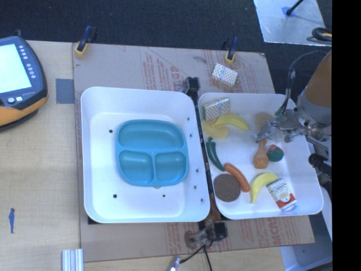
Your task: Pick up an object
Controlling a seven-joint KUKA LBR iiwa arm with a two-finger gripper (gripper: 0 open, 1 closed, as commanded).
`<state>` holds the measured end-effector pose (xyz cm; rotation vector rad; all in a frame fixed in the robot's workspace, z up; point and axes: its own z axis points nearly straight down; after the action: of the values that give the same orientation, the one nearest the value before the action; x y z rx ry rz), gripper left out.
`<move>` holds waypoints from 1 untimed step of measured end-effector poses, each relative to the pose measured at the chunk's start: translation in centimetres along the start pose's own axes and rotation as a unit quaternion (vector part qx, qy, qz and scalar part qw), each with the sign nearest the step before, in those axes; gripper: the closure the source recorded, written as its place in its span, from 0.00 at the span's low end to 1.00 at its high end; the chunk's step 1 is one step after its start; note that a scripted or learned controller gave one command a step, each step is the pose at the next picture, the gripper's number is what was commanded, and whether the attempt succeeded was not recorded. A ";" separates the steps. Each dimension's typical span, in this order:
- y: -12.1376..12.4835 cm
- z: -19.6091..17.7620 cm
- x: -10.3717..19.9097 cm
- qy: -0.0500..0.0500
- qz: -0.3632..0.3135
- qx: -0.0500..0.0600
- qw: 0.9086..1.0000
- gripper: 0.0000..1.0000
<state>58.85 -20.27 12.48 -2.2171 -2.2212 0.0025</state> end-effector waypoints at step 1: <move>-0.4 3.3 4.9 -0.001 -0.002 0.001 1.000 0.00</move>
<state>58.46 -15.41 9.14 -2.2130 -2.2253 0.0050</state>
